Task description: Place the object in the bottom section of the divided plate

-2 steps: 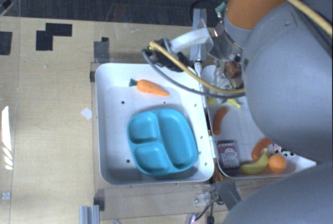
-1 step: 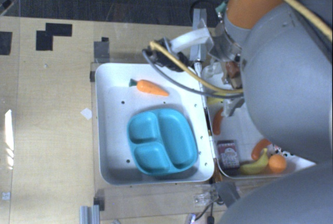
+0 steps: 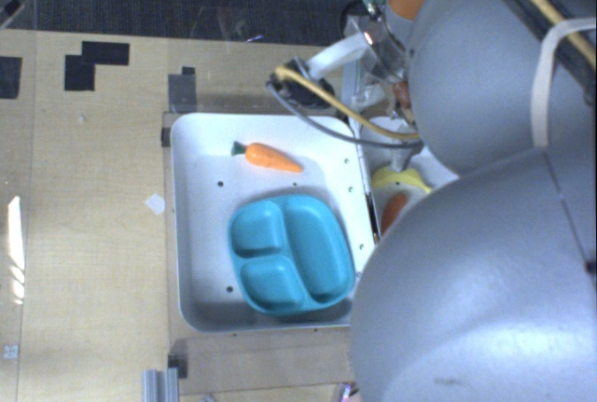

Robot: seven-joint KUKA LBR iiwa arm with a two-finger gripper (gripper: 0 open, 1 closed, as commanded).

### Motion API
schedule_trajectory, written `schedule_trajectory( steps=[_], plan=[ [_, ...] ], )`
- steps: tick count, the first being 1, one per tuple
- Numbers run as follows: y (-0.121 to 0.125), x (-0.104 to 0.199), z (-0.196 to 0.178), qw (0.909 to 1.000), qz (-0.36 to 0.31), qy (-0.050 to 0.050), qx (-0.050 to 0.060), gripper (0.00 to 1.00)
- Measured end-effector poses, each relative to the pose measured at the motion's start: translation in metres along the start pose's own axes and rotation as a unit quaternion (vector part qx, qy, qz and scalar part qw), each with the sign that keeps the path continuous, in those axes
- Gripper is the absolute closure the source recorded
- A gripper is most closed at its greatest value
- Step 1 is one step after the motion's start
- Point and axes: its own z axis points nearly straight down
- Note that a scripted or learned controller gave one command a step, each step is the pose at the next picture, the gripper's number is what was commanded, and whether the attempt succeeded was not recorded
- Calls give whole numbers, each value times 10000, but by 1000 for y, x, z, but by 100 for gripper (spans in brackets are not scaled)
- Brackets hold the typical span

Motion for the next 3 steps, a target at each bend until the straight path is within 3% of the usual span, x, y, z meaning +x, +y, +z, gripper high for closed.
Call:
schedule_trajectory(
  steps=[1, 2, 3],
  plan=[
    [-39, 111, 46, 9999, -164, 2, 7, 0],
    [-61, 129, 33, 9976, 692, 26, 14, 0],
    [-60, 134, 123, 9996, -283, -3, 11, 0]
  ],
)
